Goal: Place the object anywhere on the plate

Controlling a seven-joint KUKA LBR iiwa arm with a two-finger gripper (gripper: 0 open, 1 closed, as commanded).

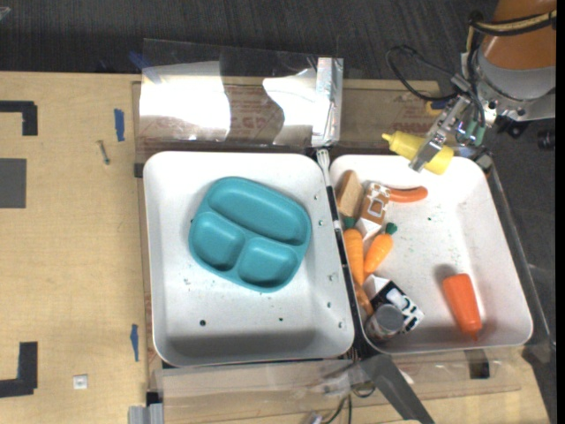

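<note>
Your pincer (434, 153) sits at two o'clock, over the right bin's (508, 237) far rim, clamped on a yellow object (408, 146). The teal plate (250, 231) lies well apart at nine o'clock in the left bin (168, 272), with carrots (369, 253) between.

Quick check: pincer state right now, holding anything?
Pincer: closed on the yellow object, raised at the right bin's far edge.
</note>
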